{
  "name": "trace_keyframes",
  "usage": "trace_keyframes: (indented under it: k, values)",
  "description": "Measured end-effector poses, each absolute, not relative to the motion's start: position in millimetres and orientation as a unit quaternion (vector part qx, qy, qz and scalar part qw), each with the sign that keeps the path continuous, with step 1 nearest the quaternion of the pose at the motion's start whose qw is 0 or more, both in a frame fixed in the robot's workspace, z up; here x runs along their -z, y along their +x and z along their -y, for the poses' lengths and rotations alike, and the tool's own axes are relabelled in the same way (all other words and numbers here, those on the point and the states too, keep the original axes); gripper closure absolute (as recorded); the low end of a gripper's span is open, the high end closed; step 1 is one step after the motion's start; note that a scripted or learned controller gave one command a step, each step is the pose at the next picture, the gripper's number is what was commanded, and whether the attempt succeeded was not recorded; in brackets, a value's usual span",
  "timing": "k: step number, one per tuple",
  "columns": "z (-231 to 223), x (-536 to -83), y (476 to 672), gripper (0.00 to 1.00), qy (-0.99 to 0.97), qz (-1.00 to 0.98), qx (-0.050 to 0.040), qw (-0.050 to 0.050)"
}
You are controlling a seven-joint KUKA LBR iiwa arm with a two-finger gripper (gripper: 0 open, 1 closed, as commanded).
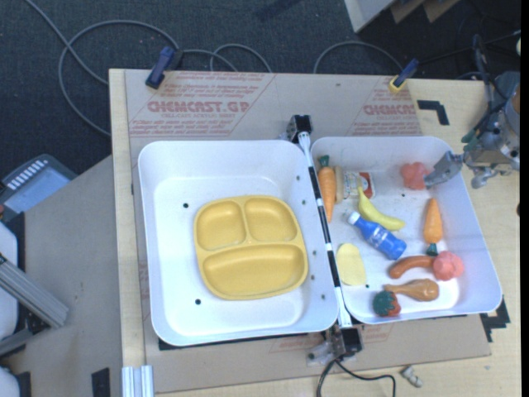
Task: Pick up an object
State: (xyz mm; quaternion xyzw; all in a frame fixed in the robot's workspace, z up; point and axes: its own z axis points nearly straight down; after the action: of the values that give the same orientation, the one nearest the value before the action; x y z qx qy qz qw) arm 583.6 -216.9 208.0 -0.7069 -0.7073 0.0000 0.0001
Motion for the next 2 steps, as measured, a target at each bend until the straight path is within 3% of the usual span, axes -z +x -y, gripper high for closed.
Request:
trace_keyframes:
  k: [1,2]
  values:
    - [220,-95,570.1,0.00,-0.706,0.708,0.0021,0.002]
    - [148,-85,639.4,0.00,-0.707,0.708,0.0004,0.001]
